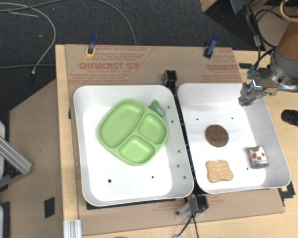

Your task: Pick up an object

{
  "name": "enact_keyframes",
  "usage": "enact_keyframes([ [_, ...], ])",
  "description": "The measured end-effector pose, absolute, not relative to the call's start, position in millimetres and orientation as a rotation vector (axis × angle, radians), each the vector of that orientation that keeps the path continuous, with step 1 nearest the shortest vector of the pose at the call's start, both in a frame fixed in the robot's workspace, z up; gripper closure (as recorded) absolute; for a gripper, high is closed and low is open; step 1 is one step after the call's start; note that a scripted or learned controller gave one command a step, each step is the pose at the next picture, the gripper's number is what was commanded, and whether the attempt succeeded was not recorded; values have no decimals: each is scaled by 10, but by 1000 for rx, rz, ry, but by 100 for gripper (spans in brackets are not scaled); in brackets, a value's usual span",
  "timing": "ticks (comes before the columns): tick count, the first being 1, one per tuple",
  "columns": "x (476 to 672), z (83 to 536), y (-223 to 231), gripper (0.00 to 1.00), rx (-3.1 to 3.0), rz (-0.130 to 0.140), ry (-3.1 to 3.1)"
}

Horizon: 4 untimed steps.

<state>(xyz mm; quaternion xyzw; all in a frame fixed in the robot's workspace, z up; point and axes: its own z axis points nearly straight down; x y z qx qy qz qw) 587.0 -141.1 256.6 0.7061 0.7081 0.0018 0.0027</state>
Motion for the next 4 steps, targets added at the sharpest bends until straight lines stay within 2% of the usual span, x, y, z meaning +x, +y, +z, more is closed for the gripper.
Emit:
enact_keyframes([
  [1,5731,2426,-870,100,2219,-1,2230],
  [2,5567,2453,-258,100,2217,1,2233],
  [3,5484,2470,190,100,2219,-1,2229],
  [4,5246,2434,637,100,2219,-2,2231],
])
